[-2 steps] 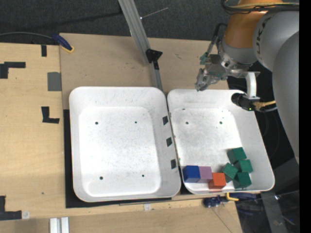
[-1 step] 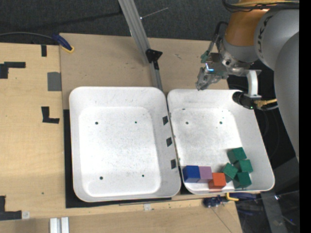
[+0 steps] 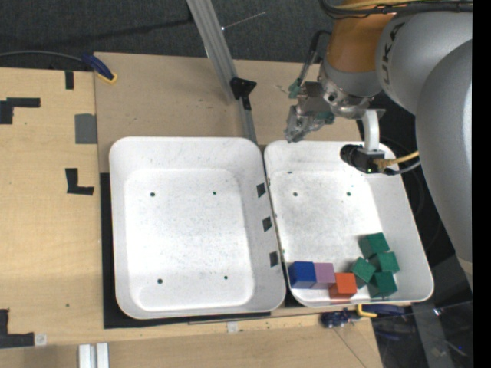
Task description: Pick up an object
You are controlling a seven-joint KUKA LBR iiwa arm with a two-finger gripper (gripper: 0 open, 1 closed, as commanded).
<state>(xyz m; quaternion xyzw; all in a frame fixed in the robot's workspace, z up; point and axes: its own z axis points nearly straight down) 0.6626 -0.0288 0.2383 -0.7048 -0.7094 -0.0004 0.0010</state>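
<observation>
My gripper (image 3: 294, 133) hangs over the far left corner of the right bin (image 3: 322, 205), high above its floor, and nothing shows in it. The objects lie in a cluster at that bin's near edge, well away from the gripper. A blue cube (image 3: 302, 274) sits leftmost, with a purple cube (image 3: 324, 273) touching it and an orange cube (image 3: 344, 284) beside that. Several green blocks (image 3: 376, 265) are piled in the near right corner.
The left bin (image 3: 115, 205) stands beside the right one, with black clips (image 3: 265, 222) along the seam between them. A slanted metal bar (image 3: 217, 41) crosses the bench behind the bins, ending near the gripper. Black tape marks (image 3: 75, 181) dot the bench at the left.
</observation>
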